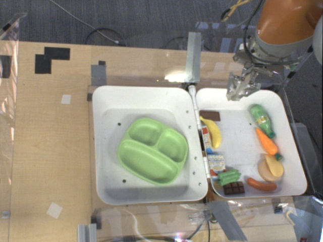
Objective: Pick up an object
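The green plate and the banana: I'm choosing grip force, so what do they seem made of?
The green plate looks like moulded plastic, matte, with smooth rounded compartments. The banana appears to be toy plastic, given its even yellow colour and faint sheen, though foam or rubber can't be ruled out.

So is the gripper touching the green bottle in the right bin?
Apart. The camera view shows the gripper over the bin's far rim, with bare white bin floor plainly between it and the green bottle.

A single fixed camera looks down at a slant from above the desk (45, 150), framing both white bins (101, 135) side by side, with dark floor along the far edge and the arm (285, 14) entering from the right.
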